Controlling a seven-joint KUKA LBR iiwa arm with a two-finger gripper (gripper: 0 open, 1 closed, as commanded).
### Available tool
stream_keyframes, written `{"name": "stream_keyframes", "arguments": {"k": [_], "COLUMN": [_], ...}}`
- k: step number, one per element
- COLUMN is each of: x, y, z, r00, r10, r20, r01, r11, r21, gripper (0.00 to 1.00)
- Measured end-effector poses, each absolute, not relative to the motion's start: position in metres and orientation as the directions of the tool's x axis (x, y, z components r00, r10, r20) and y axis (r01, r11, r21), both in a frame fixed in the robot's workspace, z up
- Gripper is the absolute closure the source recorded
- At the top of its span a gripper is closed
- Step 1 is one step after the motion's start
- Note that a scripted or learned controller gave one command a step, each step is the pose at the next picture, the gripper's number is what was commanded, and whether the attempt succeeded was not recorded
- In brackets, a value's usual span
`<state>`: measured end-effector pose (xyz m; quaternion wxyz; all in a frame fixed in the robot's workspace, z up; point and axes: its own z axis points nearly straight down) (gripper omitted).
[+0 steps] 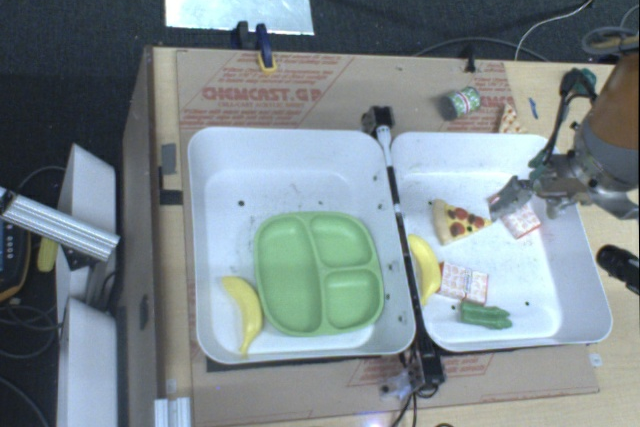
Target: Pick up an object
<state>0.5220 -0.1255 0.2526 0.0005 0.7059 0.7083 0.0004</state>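
Observation:
My gripper (512,197) hangs over the right bin (580,300), near its upper right part. Directly at its tip is a small white and pink packet (522,223); whether it is held or just lies on the bin floor I cannot tell. A toy pizza slice (457,221) lies just left of the gripper. A yellow banana (425,265) leans on this bin's left wall. Near the front are a red and white packet (465,283) and a green vegetable toy (485,316).
The left bin (290,160) holds a green divided plate (320,273) and a second banana (243,310) at its front left. On the bench behind the right bin are a small green can (462,101) and a cracker-like piece (508,118). A black divider (392,195) separates the bins.

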Motion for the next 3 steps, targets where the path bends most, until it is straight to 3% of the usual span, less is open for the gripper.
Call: {"name": "stream_keyframes", "arguments": {"k": [1, 2, 3], "x": [0.569, 0.576, 0.642], "y": [-0.121, -0.109, -0.136], "z": [0.131, 0.087, 0.13], "r00": [-0.003, -0.001, -0.005], "r10": [1.0, 1.0, 1.0], "r20": [0.001, -0.003, -0.002], "r01": [1.0, 1.0, 1.0], "r11": [0.003, 0.001, 0.005], "r21": [-0.002, 0.006, 0.006], "gripper": [0.0, 0.0, 0.0]}}
